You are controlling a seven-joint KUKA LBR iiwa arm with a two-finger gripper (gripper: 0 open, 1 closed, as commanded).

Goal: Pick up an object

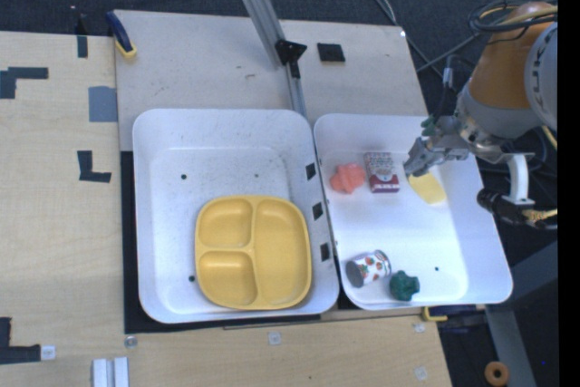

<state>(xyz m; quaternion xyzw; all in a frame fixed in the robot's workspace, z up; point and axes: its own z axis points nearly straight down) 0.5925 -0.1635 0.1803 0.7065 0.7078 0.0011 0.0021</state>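
Observation:
The right bin (453, 236) holds a salmon-pink lump (346, 178), a small red and white box (382, 171), a pale yellow block (429, 188), a red and white patterned can lying on its side (367, 268) and a dark green lump (404, 286). My gripper (424, 155) hangs over the upper right part of this bin, just above the yellow block and to the right of the box. Nothing shows between its fingers.
A yellow divided plate (254, 251) lies in the left bin (163, 195). A slanted metal pole (258, 0) rises behind the bins. Cables trail across the dark floor at the back and right.

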